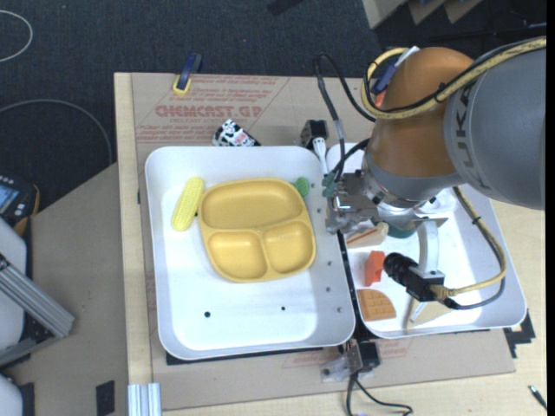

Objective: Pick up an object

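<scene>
1. a tan piece (375,233) is looking like the likeliest thing for the pick; it is lying in the right bin (506,308), just beyond the orange block (374,267), and partly tucked under the robot's tooling
2. the gripper (354,215) is hanging low over the bin floor, beyond the orange block and slightly to its left, right at the tan piece; the wrist is covering it from above, so i am not able to tell how far open it is or whether it is gripping anything
3. nothing is showing lifted clear of the bin, so i am judging the task as mid-attempt at most: the reach down is looking done, while the closing, the grasp and the lift are remaining unproven
4. a brown waffle-like piece (375,303) is sitting just on the near side of the orange block, apart from it, and a teal thing (401,230) is peeking out beyond the block and to its right
5. well to the left of the orange block, the left bin (173,319) is holding a yellow divided plate (256,228), with a corn cob (186,203) lying beside the plate's far-left edge and a small green thing (301,185) at its far-right corner
</scene>
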{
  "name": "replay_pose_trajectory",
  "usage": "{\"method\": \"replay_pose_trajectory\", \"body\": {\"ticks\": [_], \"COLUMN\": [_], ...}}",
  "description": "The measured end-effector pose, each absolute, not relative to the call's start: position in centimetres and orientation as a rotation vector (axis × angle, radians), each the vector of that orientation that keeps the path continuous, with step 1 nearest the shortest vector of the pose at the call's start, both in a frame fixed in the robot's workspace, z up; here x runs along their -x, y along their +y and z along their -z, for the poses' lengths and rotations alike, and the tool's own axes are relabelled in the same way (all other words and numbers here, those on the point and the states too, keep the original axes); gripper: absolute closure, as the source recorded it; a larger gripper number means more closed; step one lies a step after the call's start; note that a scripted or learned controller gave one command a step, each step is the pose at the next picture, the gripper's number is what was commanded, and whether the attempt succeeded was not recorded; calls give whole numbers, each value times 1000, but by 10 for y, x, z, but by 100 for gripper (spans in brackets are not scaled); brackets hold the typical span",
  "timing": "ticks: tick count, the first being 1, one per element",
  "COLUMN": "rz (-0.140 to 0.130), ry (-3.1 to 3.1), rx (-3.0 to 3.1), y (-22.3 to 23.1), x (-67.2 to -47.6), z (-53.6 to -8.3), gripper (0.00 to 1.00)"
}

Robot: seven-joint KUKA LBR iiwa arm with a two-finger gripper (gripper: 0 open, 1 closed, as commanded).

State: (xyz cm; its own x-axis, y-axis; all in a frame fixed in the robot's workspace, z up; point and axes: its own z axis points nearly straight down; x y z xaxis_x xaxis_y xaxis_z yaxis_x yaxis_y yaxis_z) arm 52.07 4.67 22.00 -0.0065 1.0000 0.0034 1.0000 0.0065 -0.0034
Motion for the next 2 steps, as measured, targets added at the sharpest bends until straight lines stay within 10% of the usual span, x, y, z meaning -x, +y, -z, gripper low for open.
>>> {"method": "replay_pose_trajectory", "body": {"ticks": [2], "rz": [1], "ry": [-2224], "rx": [2220], "y": [37], "x": [-527], "z": [-228], "gripper": [100]}}
